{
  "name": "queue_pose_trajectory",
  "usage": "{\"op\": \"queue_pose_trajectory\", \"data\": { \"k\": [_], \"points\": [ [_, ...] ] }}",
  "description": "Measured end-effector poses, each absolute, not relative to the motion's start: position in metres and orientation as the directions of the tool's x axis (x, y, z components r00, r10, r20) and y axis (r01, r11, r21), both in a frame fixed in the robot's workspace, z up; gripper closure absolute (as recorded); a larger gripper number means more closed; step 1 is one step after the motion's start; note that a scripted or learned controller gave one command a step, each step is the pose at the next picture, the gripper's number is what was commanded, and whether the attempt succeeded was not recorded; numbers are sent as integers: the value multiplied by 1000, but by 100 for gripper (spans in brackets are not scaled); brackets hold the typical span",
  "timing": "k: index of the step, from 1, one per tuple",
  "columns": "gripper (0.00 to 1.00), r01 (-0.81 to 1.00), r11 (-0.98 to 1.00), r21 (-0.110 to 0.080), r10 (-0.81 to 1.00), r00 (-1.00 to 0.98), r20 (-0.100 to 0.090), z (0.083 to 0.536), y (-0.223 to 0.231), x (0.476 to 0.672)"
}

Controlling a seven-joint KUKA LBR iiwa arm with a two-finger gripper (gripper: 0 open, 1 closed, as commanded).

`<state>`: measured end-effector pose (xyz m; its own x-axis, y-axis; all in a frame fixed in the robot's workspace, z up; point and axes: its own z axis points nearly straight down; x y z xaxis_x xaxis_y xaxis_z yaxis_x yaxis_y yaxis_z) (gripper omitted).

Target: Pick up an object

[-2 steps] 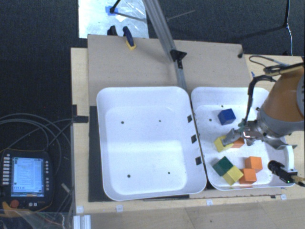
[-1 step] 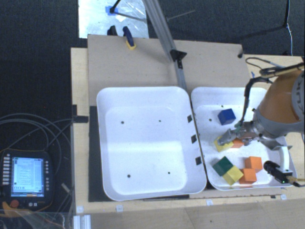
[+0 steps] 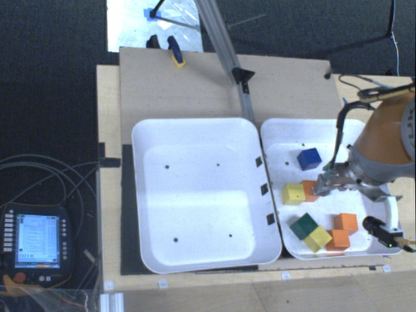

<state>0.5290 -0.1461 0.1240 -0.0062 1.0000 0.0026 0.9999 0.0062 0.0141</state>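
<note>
The right bin holds several blocks. A blue block lies toward the back. A yellow block sits mid-bin with an orange block touching its right side. At the front are a green block, a second yellow block and two orange blocks. My gripper is low in the bin, right against the orange block beside the yellow one and partly covering it. The arm's orange band hangs above the bin's right side.
The left bin stands beside the right one. A slanted metal pole with a black clamp rises behind the bins. A control pendant with cables lies off the bench at the left. Cables run along the right rear.
</note>
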Motion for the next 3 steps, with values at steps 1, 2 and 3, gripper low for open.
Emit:
{"op": "queue_pose_trajectory", "data": {
  "k": [1,2,3],
  "points": [
    [100,1000,4,7,1000,-4,-2,178,-151,522],
    [100,1000,5,9,1000,-5,-3,232,-151,524],
    [100,1000,10,1,1000,-10,2,225,-98,519]
  ]
}}
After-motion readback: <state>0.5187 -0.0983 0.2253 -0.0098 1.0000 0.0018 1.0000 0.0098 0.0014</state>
